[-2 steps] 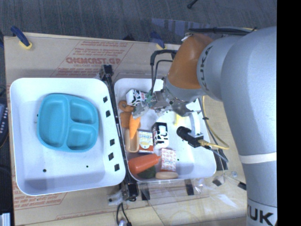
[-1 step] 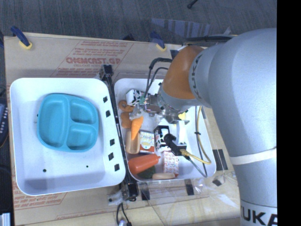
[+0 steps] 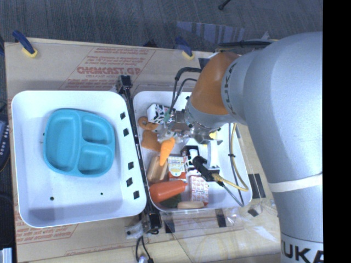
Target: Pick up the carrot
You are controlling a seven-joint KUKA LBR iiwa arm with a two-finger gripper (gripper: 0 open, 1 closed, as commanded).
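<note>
The carrot [image 3: 166, 149] is a small bright orange tapered piece standing at a tilt in the left part of the right bin [image 3: 237, 197], among other toy foods. My gripper [image 3: 181, 137] hangs over the bin's middle, just right of and above the carrot, close to it or touching it. The wrist's metal body and cables hide the fingertips, so I cannot tell whether the carrot sits between them.
Around the carrot lie a brown pastry [image 3: 149, 141], a cow-patterned item [image 3: 158, 113], a beige stick [image 3: 156, 169], a small printed box [image 3: 175, 166], a long orange-red piece [image 3: 167, 190] and a red-patterned packet [image 3: 198, 188]. The left bin [image 3: 33, 201] holds a blue divided plate [image 3: 79, 141].
</note>
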